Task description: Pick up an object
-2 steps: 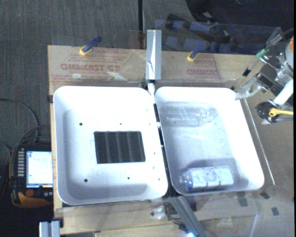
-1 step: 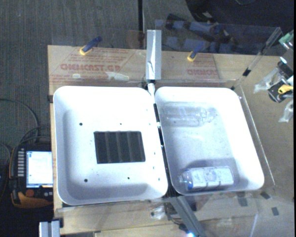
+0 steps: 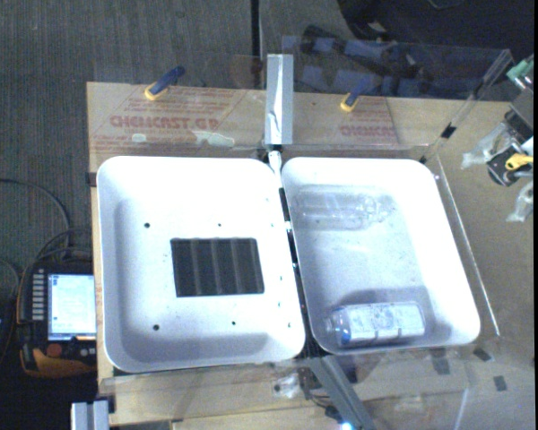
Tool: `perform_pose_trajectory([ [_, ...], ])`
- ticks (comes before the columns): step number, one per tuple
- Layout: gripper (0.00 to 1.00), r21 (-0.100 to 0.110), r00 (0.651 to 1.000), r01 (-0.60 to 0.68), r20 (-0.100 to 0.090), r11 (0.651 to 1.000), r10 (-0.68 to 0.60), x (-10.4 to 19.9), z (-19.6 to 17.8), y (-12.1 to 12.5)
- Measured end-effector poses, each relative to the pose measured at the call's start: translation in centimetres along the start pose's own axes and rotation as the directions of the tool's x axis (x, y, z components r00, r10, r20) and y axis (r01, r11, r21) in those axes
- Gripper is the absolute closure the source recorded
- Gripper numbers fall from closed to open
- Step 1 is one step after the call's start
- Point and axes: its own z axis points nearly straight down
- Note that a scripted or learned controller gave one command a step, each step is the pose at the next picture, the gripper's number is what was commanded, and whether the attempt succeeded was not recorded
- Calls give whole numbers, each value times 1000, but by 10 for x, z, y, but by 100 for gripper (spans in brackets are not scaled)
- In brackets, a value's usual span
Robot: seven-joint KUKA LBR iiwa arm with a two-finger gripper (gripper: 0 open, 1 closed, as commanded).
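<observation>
The labelled bottle (image 3: 377, 322) lies on its side at the near wall of the right bin (image 3: 448, 240). It looks light, slick and crushable; I'd grip mid-body. I cannot tell my end effector's state.

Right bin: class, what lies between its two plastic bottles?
Nothing; in the camera view, bare white floor of the right bin separates the clear bottle from the labelled bottle.

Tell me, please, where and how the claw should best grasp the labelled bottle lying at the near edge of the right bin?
Probably around the labelled bottle's mid-body, coming from straight above with the fingers closing across its short width. It lies flat on its side, long axis along the right bin's near wall, so the middle is the most reachable part.
</observation>
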Motion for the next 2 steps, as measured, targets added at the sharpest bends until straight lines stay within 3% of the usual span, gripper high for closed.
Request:
perform_pose_trajectory([
  [1, 0, 5, 985, -172, 2, 985, 172, 35, 160, -31],
  [2, 0, 4, 949, -316, 2, 949, 316, 86, 198, -112],
])
